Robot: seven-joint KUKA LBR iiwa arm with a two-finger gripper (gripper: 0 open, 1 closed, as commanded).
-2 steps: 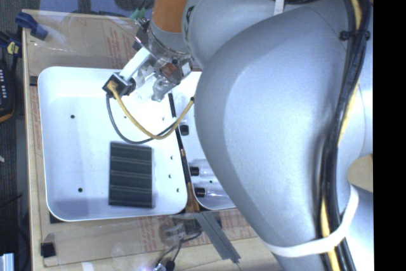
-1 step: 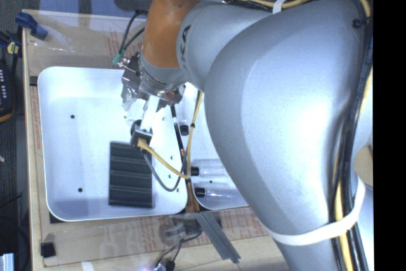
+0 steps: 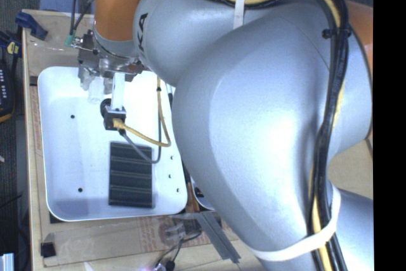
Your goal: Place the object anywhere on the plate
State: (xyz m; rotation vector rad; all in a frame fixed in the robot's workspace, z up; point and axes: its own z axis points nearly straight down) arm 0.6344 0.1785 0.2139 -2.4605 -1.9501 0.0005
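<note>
gripper point(image 3: 101, 89) grip state, cannot tell tbh. dark ridged block point(image 3: 130, 174) sits well below it, grab could easily miss.

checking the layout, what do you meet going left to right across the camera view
white bin's left wall -> end effector -> dark ribbed block lying in the bin -> big grey arm
</note>
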